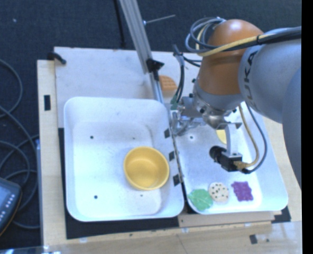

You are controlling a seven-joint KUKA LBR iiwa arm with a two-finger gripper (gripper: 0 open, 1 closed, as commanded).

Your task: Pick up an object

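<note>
The grey arm with its orange band (228, 52) hangs over the right shallow white bin (270, 192); its tool (184, 121) sits near the divide between the two bins, and I cannot tell how the tool is set. The left shallow white bin (88, 142) holds one yellow plastic bowl (146, 167), upright, likely light, stiff and slippery, best taken by the rim. Three small pieces lie along the right bin's near edge: one green (200, 198), one round speckled cookie-like (218, 192), one purple (242, 190).

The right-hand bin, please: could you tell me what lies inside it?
Along the right bin's near edge lie a green piece, a spotted cookie and a purple piece. The arm covers its far part.
</note>
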